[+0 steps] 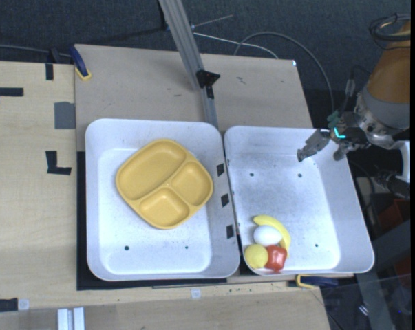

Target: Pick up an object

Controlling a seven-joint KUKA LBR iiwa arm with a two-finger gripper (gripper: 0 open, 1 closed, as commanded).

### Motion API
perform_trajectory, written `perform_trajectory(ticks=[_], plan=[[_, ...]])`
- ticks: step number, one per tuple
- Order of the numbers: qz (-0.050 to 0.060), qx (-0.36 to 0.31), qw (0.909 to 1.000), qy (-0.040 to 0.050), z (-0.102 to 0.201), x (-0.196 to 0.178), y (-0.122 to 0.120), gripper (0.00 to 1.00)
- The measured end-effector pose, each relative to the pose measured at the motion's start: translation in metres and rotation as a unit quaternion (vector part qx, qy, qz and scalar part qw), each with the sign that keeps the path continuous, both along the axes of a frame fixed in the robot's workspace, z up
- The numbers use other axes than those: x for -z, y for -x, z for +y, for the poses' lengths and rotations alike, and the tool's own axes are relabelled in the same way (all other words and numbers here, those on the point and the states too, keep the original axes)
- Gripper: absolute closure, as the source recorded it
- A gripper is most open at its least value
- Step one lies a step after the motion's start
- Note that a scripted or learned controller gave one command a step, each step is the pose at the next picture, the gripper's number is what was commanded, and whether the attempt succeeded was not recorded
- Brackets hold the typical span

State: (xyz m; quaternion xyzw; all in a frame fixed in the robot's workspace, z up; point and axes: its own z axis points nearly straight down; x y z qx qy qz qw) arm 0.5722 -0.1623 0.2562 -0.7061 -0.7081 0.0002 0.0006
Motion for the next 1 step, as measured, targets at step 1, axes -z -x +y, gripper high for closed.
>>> perform_trajectory(ticks=[1], plan=[[0.002,0.001,1.0,0.0005,-0.0024,0.0494,-0.0079,0.0]])
